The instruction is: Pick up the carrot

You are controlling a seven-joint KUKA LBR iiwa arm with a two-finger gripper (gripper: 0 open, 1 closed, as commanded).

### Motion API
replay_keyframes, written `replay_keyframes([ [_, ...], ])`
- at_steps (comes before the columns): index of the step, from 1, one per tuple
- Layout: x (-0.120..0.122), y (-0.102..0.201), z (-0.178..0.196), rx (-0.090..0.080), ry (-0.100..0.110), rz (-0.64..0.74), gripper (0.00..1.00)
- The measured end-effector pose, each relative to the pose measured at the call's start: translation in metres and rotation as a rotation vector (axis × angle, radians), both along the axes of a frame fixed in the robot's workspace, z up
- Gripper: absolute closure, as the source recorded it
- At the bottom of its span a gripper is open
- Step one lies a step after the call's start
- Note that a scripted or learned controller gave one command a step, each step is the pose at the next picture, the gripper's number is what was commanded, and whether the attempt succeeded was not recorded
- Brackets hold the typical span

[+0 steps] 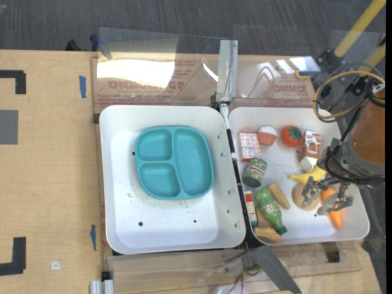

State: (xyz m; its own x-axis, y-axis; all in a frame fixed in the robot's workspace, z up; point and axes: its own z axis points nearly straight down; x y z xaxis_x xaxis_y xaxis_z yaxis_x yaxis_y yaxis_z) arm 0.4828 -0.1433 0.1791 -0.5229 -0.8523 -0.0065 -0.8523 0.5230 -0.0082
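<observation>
In the right white bin, nearest the camera, the small orange plastic carrot lies by the near right rim. The hand sits just above it, over a round tan cookie; I cannot tell if it grips anything. Left of the carrot lie a green bottle and a green can. Beyond are a yellow banana, a red tomato and a pink cupcake. The left white bin holds a teal divided plate
</observation>
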Motion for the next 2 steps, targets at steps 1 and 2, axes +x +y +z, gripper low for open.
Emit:
replay_keyframes([
  [1, 0.001, 0.001, 0.009, 0.002, -0.004, -0.003, 1.00],
  [2, 0.004, 0.002, 0.019, 0.004, -0.012, -0.003, 1.00],
])
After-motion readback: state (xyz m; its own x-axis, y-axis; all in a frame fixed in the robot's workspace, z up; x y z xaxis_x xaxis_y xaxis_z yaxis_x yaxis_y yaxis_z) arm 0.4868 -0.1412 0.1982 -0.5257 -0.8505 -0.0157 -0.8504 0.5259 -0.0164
